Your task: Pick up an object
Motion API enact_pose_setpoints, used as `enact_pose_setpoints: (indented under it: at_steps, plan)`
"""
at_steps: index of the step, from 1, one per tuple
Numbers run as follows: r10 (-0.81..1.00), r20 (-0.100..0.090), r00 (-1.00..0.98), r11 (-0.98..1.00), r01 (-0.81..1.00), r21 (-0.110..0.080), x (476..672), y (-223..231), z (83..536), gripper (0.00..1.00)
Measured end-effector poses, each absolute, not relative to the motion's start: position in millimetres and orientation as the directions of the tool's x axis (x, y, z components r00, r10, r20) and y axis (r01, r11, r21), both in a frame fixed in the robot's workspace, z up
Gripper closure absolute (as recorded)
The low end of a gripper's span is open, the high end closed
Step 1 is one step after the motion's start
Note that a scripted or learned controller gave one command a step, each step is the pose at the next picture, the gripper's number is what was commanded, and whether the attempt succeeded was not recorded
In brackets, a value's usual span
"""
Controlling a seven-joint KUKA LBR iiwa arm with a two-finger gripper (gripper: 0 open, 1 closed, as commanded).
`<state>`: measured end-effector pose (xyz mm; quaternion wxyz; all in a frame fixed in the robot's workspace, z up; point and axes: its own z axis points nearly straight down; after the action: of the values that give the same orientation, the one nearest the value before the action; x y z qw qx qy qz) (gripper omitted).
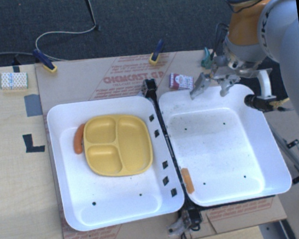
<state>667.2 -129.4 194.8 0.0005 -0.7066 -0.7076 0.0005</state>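
Yellow divided plate [117,144], orange sausage [78,140] beside it, orange carrot piece [187,180], white speckled right bin [263,144], white left bin [68,171], tan cardboard surface [78,82] with red lettering.

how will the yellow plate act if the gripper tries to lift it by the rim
The yellow plate looks like moulded plastic with three compartments, so probably stiff and light. It lies flat in the left bin, so its low rim may be hard to get fingers under. Its smooth surface suggests it could slip or tilt if pinched at one edge. The gripper hangs over the right bin's far edge.

Red print reading roughly "CHEMCAST GP" on the brown cardboard sheet [127,76], smaller lines illegible
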Motion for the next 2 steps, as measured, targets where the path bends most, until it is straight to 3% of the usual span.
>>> enact_pose_setpoints:
  at_steps: [1, 2]
  plan:
    - [1.0, 0.0, -0.001, 0.001, 1.0, -0.003, 667.5, -103, 135, 0.0]
    - [1.0, 0.001, -0.003, 0.003, 1.0, 0.0, 668.6, -59, 185, 0.0]
